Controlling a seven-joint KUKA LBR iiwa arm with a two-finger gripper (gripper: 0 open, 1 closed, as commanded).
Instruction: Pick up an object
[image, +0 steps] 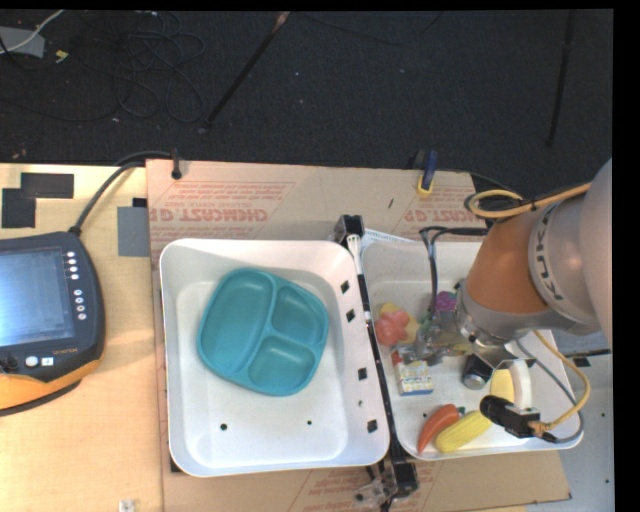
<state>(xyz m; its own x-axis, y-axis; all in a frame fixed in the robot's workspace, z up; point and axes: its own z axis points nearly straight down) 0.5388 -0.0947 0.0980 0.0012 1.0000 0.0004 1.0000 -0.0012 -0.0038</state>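
Yellow corn cob (463, 432), one, lies at the lower edge of the right bin (397, 270), touching one red-orange pepper (437, 425) on its left. Bins: two, white, side by side. Same bin, further up the frame: one small pale box (414, 380) with blue print, lying flat; one pink-red toy (393, 324) near the bin's left wall; one purple piece (444, 301) above that, partly hidden by my wrist. My gripper (432, 345) hangs between the pink-red toy and the box, just above the box. I cannot tell whether it is wide or narrow, or holding anything. The left bin (260, 420) holds one teal plate (264, 330) with three compartments, nothing in them. One teach pendant (40, 305) sits at the frame's left.
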